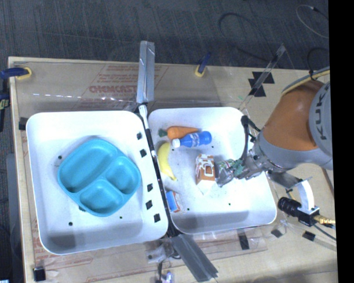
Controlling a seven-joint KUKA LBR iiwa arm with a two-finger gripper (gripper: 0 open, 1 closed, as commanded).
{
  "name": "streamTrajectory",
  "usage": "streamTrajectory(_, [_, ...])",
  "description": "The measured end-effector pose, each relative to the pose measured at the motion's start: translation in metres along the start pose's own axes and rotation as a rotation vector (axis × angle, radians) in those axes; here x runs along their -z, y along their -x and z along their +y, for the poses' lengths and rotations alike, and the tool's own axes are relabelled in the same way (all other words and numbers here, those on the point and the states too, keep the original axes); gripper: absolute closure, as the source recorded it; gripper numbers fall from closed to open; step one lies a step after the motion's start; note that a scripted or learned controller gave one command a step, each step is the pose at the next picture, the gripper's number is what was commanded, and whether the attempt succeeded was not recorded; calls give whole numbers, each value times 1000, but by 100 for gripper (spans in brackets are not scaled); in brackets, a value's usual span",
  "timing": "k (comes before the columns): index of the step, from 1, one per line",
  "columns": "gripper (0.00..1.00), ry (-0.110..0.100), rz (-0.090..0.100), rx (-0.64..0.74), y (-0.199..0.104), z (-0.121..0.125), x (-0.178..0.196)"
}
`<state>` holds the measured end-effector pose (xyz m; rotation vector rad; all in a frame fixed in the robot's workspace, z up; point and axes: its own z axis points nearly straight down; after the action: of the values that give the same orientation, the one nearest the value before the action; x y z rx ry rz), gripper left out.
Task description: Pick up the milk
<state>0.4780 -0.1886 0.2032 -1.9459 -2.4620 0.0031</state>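
Note:
The milk [205,168] is a small orange and white carton lying in the middle of the right bin [249,214]. My gripper [225,172] is low inside that bin, just to the right of the carton and very near its right side. From the view's right the grey arm with its orange band [289,125] comes in over the bin's right wall.
In the right bin a carrot [181,132] and a blue bottle [194,140] lie at the back, a banana [165,161] at the left wall, and a small blue and orange item [172,201] at the front left. The left bin [52,229] holds a blue divided plate [98,177].

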Motion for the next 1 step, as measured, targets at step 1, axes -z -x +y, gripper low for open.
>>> streamTrajectory(1, [0,0,0,0,0,0,0])
